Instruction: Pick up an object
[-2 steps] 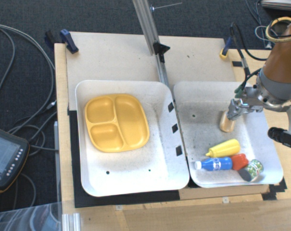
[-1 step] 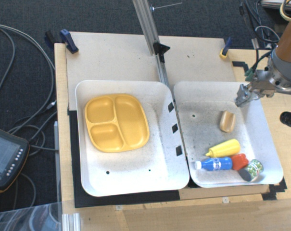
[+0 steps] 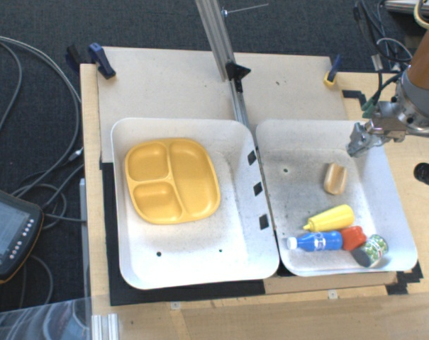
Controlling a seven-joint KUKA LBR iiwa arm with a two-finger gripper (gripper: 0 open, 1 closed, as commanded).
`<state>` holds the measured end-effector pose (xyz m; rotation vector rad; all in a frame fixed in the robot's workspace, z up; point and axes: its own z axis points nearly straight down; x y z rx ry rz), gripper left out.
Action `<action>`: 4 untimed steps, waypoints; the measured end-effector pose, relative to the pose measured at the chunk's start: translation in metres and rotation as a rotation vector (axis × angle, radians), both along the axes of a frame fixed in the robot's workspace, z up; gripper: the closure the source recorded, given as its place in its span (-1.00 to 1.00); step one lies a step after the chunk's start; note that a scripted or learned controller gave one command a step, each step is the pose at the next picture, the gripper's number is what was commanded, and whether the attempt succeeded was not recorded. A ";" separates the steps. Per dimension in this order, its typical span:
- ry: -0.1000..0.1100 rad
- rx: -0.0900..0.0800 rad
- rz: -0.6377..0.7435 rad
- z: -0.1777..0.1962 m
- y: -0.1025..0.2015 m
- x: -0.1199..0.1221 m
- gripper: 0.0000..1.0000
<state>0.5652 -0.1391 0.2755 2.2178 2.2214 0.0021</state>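
Observation:
The right bin (image 3: 299,147) holds a tan wooden block (image 3: 335,178), a yellow bottle (image 3: 330,218), a blue bottle (image 3: 315,242), a red object (image 3: 352,237) and a green can (image 3: 372,251). My gripper (image 3: 359,142) hangs at the bin's far right rim, above and to the right of the tan block, apart from it. Nothing shows between its fingers. The arm (image 3: 420,83) comes in from the right edge.
The left bin (image 3: 179,261) carries a yellow divided plate (image 3: 172,180). A metal pole (image 3: 218,30) slants up from between the bins. Blue and yellow clamps (image 3: 101,59) sit at the board's far corners. Cables lie on the floor to the left.

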 end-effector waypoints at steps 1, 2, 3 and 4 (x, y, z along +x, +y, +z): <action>0.003 0.004 0.005 0.001 0.053 0.001 1.00; 0.001 0.003 0.006 0.004 0.107 0.011 1.00; 0.007 0.004 0.005 -0.017 0.159 0.020 1.00; 0.001 0.002 0.004 -0.022 0.205 0.035 1.00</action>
